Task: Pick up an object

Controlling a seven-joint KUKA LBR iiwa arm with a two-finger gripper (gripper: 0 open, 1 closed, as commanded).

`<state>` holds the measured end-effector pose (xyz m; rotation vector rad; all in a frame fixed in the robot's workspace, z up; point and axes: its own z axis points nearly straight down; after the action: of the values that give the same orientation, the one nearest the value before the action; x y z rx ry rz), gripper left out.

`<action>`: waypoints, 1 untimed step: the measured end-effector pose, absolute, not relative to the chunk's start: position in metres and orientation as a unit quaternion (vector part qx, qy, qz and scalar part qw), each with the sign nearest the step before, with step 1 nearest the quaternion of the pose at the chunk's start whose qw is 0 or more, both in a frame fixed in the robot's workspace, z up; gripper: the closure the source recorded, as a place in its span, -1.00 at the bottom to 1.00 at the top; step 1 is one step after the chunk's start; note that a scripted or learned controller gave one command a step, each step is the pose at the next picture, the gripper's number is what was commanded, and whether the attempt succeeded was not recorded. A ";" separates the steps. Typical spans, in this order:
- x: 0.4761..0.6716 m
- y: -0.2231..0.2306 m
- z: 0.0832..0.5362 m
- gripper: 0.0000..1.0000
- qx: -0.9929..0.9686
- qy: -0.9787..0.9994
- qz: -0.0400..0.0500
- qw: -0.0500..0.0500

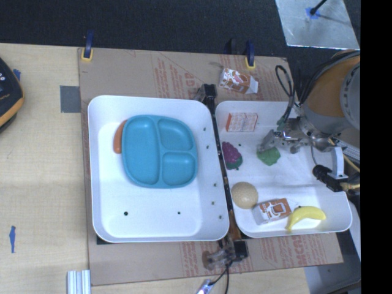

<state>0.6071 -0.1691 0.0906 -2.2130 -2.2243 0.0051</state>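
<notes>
Here, pincer [270,144] at green object [268,156], grip state unclear, purple grapes [231,155] beside, banana [305,217] apart.

No text can be read.
The small carton [241,122], the packet [239,81] on the cardboard [159,78] and the box [273,211] carry print, and the cardboard faint red marks, all too small to read.

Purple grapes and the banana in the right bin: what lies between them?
In the camera view, between the purple grapes and the banana lie a tan ball and a small orange-and-white carton, which touches the banana.
</notes>
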 end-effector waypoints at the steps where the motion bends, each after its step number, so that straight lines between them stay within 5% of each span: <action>1: 0.608 -0.170 0.102 1.00 -0.705 -0.710 0.001 0.001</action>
<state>0.6079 -0.1704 0.1022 -2.2115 -2.2278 0.0046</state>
